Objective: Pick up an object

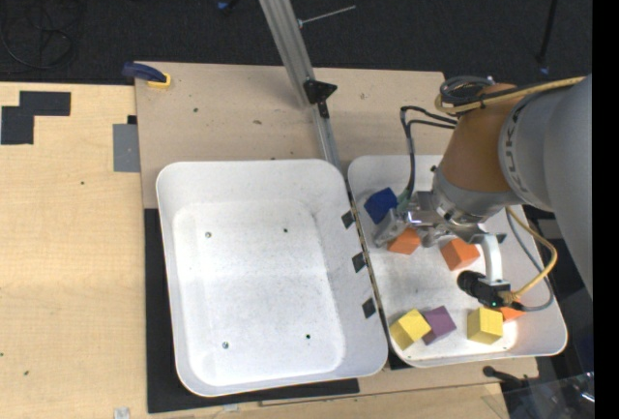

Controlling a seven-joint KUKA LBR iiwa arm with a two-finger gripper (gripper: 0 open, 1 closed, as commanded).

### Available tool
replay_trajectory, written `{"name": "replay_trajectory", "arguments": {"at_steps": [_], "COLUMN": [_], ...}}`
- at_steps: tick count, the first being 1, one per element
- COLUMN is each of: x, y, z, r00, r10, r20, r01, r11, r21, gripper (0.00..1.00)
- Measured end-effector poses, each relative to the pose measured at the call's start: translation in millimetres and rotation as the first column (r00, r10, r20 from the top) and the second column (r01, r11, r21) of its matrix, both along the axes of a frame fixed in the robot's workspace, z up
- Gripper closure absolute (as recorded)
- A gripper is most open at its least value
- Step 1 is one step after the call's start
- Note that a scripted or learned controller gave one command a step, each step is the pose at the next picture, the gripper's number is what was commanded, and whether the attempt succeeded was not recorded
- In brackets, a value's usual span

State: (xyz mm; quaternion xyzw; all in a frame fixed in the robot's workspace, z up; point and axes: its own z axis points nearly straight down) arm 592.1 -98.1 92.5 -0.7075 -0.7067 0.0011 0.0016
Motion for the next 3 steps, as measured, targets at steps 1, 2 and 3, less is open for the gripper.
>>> {"name": "replay_trajectory", "arguments": {"at_steps": [1,2,3], "x": [-1,-1,7], "y": [-3,-3,-9], "z": [11,52,99], "r00": [1.000,1.000,1.000], "r10": [-0.007,-0.006,0.001], "r20": [-0.001,0.004,0.005], "r01": [0.007,0.006,-0.001], "r11": [1.000,1.000,1.000], "r21": [0.000,0.000,-0.001], "gripper": [1.00,1.00,1.00]}}
